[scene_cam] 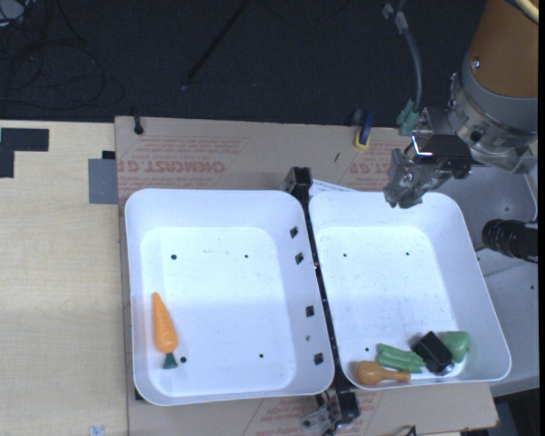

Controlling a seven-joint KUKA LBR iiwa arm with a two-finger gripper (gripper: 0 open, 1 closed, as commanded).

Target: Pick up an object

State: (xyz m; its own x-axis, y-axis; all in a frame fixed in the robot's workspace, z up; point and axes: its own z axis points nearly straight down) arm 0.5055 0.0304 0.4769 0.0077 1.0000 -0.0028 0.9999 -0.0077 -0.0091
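- Looking down at a slant, the camera view shows two shallow white bins side by side on a bench, the left bin [136, 243] and the right bin [472, 271], with a black divider [311, 271] between them.
- The grey arm [500, 107] comes in from the right, and its gripper [407, 192] hangs above the far edge of the right bin.
- Nothing is seen between the fingers; whether they are open or closed cannot be told.
- In the left bin, an orange carrot [164, 326] with a green end lies near the near left corner.
- In the right bin, four things are crowded in the near right corner: a yellow-orange pear-shaped piece [378, 373], a green pod [398, 359], a black block [432, 351] and a green round piece [456, 342].
- The black block lies between the green pod and the green round piece, touching both.
- The gripper is well apart from all these things.
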